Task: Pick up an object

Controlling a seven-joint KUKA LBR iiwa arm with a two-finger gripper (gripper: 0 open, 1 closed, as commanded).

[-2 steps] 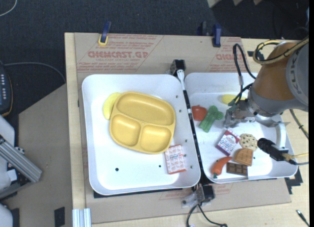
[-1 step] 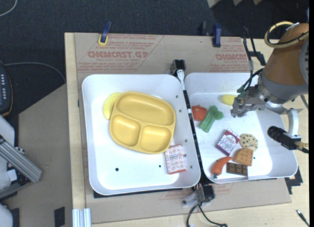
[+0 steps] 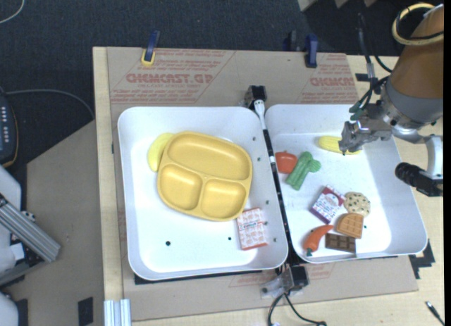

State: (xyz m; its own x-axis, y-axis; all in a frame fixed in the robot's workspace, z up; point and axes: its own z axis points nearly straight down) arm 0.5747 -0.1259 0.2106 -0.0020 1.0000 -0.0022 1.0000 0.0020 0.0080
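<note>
Nothing was picked up yet, as far as I could judge.

Left bin (image 3: pixel 134 177) held a yellow divided tray (image 3: pixel 204 174) lying over a yellow piece at its left edge, plus a small red-and-white packet (image 3: pixel 251 229) near the front; print on it was too small to read.

Bench board (image 3: pixel 169 71) read "CHEMCAST GP", partly repeated behind the right bin.

Right bin (image 3: pixel 402 212) held a red piece, green toy (image 3: pixel 303 170), purple-white packet (image 3: pixel 326 204), cookie (image 3: pixel 357 202), waffle, chocolate bar and an orange-red piece.

Gripper (image 3: pixel 350 143) sat at the yellow banana-like toy (image 3: pixel 331 144) at the back of that bin, the likely target, right at its end. Couldn't tell the claw state; contact unclear. Grasp and lift remained.
</note>
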